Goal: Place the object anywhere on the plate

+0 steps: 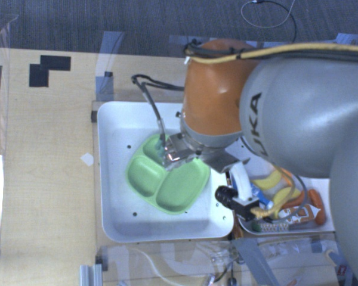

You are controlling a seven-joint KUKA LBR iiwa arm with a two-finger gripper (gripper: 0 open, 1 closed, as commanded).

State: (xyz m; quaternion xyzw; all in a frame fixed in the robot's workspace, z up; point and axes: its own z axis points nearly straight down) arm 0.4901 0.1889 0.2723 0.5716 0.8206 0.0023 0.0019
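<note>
One green plate [167, 183], three compartments; gripper [173, 154] above it, state unclear.

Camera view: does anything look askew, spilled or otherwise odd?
Nothing looks spilled or broken. The green three-compartment plastic plate sits rotated at a slant in the left shallow white bin, not square with its walls. The tool is over the plate's centre. Toy items are piled in the right bin.
</note>
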